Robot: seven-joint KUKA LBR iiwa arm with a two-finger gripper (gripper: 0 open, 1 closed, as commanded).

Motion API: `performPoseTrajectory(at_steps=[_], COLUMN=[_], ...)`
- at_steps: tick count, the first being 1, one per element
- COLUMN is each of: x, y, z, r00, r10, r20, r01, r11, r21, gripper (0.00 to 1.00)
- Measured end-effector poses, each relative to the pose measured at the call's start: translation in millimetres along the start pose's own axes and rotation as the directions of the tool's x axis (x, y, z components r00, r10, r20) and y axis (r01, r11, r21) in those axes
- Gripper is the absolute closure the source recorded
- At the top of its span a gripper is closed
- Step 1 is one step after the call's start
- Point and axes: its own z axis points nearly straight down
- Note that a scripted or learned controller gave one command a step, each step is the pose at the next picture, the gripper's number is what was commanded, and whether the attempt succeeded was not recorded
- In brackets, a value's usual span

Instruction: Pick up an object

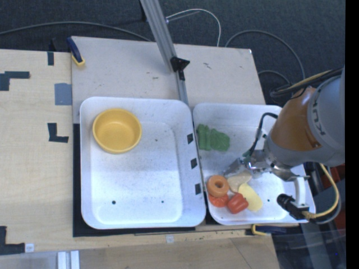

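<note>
The pale flat piece [239, 180] lies in the right bin [235, 116], toward its front, and looks the likeliest thing to be picked, though the task names no particular object. It sits in a small huddle of food toys: an orange ring [217, 185] touching its left side, a red piece [236, 204] in front of that, and a yellow piece [251, 198] just beside it on the right. The gripper [242, 165] hangs just over the back edge of the pale piece, which lies directly below and slightly toward the front of the bin from the tips. Its long axis runs roughly left to right, slanting a little.

Whether the fingers are spread or closed, I cannot tell; they blur into a grey and white tangle, and nothing shows clearly between them. The arm's wrist hides the bin's right side. A green toy [212, 139] lies apart, further back in the same bin. The left bin [134, 195] holds a yellow bowl [116, 130] in its back left corner.
</note>
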Motion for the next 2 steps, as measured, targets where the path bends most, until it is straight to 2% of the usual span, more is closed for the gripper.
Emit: performPoseTrajectory(at_steps=[1, 2], x=[0, -7], y=[1, 5], z=[-11, -58], r00=[1.0, 1.0], r10=[-0.001, 0.0], r20=[0.0, 0.002], r01=[0.001, 0.0], r11=[1.0, 1.0], r21=[-0.001, 0.0], gripper=[1.0, 1.0])
